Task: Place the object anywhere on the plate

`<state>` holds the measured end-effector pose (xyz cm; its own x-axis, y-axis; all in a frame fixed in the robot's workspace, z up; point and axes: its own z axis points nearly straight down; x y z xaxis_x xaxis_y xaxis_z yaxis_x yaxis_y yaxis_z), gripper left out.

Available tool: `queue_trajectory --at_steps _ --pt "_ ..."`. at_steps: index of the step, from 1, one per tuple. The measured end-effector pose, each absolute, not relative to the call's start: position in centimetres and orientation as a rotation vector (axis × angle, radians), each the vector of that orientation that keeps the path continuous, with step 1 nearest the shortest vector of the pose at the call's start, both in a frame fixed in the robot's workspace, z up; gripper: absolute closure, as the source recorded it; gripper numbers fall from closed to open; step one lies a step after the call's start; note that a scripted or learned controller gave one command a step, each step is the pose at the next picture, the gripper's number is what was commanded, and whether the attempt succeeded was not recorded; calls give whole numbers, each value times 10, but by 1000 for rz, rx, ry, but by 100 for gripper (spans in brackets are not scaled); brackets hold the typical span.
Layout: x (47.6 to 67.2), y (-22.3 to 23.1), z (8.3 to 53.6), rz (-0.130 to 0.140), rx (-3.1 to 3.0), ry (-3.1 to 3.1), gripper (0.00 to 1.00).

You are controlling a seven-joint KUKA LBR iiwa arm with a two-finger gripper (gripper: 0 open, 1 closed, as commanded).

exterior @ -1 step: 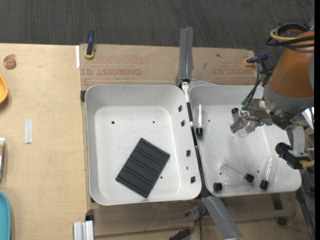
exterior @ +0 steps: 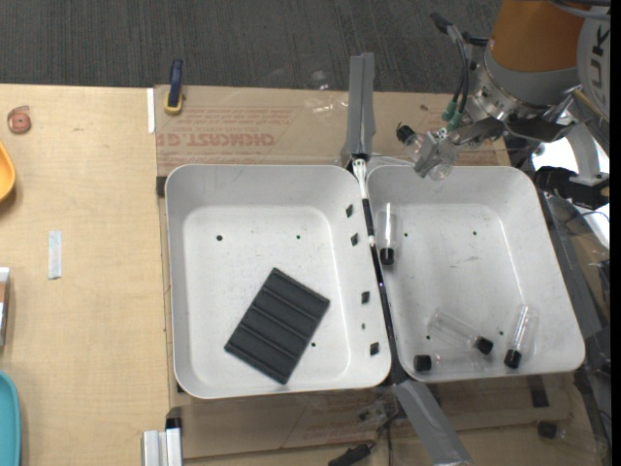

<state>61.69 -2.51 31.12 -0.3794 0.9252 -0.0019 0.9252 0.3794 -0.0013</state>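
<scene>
One clear plastic tube with a black cap [exterior: 434, 155] sits pinched between my gripper [exterior: 432, 159] fingers above the right bin's far rim, and the dark ribbed rectangular plate [exterior: 278, 324] lies leftward and nearer, its long axis diagonal in the left white bin [exterior: 184, 260].

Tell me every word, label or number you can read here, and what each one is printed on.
"CHEMCAST", in red, seen upside down, on the brown cardboard sheet behind the two bins.
A few more red letters follow that word and a fainter line sits beside it; both are too blurred to read.
No readable writing on the dark ribbed slab in the left bin, or on the clear tubes in the right bin.
</scene>
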Motion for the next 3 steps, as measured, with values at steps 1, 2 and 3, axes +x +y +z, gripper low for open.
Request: queue_trajectory --at_steps 1,2,3 --pt "641 32 293 -3 1510 2754 100" --pt "643 115 319 -2 1364 2829 100" --pt "584 131 441 -1 844 3024 100"
